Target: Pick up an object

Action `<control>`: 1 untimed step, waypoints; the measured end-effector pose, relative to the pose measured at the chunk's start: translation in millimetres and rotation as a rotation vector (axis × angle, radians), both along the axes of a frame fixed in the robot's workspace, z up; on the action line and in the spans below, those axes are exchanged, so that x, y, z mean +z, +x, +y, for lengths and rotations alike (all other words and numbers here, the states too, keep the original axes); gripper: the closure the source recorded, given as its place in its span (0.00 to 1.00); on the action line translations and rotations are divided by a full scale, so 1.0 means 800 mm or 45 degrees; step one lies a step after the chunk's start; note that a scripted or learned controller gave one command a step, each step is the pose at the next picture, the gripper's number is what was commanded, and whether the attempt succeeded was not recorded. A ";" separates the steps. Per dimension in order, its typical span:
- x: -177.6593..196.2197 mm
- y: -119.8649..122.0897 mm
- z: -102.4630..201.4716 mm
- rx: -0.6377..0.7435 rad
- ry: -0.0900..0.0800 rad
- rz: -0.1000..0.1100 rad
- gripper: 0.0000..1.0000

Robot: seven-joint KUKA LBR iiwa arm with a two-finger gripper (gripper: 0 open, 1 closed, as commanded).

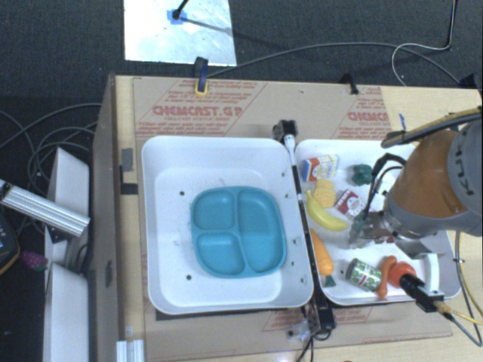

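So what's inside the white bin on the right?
The right bin holds a banana, a carrot, a green can, small cartons and other toys. The arm covers the bin's right part, so whatever lies under it is hidden.

A counter [226, 100] of pale board with red lettering carries two shallow white bins. The left bin [170, 172] holds a blue divided plate [238, 230] with four compartments, lying flat near its middle. Beyond the far edge of the counter, a shiny metal sheet [181, 21] lies on the dark floor. To the left, black cables [38, 138] trail across the floor beside a white frame [64, 202] with a silver rail [45, 207].
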State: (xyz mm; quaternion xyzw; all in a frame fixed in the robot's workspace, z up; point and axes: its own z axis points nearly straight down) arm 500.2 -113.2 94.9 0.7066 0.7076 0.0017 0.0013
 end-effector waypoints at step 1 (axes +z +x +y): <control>0.000 0.000 0.000 0.000 0.000 0.000 0.00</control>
